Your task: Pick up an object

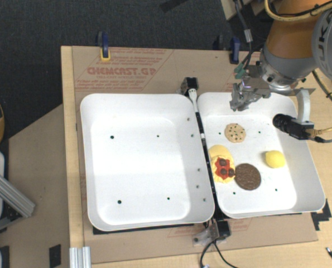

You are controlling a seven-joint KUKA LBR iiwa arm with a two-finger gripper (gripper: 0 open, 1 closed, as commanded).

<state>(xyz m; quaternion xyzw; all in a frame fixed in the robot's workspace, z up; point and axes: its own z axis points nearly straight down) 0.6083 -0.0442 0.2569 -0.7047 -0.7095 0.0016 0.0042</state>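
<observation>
Currently the gripper hangs over the far edge of the right bin, with nothing visible between its fingers; whether the fingers are open or closed cannot be told. Just in front of the gripper, a chocolate-chip cookie lies on the bin floor. Nearer the camera lie a yellow pastry with red topping, a dark brown cookie touching it, and a lemon. The left bin sits beside it on the counter.
</observation>
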